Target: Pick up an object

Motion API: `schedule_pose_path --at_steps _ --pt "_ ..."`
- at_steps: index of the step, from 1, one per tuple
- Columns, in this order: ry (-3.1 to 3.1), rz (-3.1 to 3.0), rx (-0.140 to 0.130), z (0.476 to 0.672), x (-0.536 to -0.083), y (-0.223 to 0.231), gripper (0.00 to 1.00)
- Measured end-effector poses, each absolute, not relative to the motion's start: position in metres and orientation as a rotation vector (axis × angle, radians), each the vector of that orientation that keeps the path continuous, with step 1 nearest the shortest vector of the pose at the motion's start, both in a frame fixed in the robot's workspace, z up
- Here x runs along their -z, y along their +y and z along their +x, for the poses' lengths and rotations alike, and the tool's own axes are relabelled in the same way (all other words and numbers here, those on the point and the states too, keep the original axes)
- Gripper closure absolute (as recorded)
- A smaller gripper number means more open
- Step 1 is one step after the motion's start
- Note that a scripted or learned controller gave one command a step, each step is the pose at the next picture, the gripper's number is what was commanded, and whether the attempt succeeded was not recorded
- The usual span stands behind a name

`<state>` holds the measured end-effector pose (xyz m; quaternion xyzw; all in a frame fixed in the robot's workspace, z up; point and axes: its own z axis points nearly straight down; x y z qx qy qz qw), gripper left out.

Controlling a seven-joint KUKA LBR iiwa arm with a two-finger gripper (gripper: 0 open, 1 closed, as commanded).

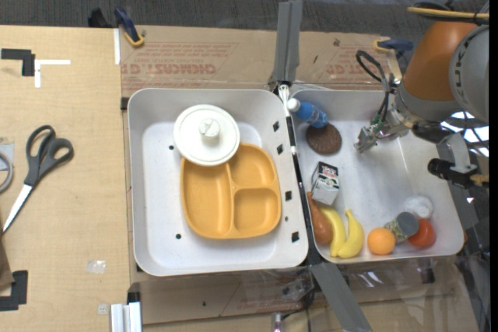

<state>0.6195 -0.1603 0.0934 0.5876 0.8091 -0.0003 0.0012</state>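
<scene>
The right bin holds several objects. A blue bottle lies at its far left corner beside a brown disc. A small white carton stands below them. Along the near wall lie a banana bunch, a reddish fruit, an orange, a grey item and a red ball with a white cup behind it. My gripper hangs over bare bin floor in the far middle, right of the brown disc, with nothing seen in it.
The left bin carries a yellow divided plate and a white round lid. Scissors lie on the bench at the left. The grey and orange arm crosses the right bin's far right corner.
</scene>
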Motion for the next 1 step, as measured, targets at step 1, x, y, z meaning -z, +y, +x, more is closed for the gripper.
schedule_pose_path --at_steps 1 --pt "2.012 2.415 0.004 0.6051 -0.0912 -0.1017 1.0"
